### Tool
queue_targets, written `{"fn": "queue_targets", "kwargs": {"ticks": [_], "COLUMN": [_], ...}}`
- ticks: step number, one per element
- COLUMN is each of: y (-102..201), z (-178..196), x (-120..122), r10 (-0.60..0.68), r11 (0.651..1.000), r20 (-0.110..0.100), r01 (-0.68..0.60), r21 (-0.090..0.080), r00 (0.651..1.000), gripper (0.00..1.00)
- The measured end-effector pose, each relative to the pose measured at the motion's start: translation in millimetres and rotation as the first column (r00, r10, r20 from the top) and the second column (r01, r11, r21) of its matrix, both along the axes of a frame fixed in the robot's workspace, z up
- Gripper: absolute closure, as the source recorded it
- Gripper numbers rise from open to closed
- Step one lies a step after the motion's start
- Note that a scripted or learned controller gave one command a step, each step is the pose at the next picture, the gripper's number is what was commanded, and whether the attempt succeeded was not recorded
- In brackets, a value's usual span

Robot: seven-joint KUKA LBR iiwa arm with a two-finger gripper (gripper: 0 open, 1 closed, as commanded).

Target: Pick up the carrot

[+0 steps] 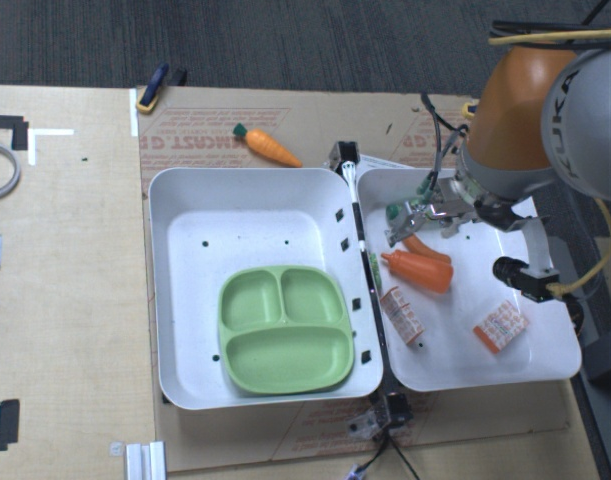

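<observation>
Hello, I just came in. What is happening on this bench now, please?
A grey and orange arm reaches in from the right, and its tool is low in the right bin, just above a carrot lying there. It does not hold the carrot yet. A second carrot lies on the cardboard behind the bins. The left bin holds a green tray, and two small packets lie in the right bin.

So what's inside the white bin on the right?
The right bin holds an orange carrot and two small packets. The pincer and arm cover its upper part.
</observation>
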State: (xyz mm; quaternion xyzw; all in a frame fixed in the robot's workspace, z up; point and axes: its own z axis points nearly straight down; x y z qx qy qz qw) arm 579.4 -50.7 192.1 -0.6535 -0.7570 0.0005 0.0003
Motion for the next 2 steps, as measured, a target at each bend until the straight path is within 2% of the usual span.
{"fn": "queue_targets", "kwargs": {"ticks": [1, 2], "y": [26.6, -5.8], "z": [21.5, 92.9], "x": [-1.2, -35.5], "r10": [0.048, 0.348], "r11": [0.999, 0.938], "r20": [0.003, 0.004], "r01": [-0.048, -0.348], "r21": [-0.001, -0.002], "r00": [0.999, 0.937], "gripper": [0.0, 0.0]}}
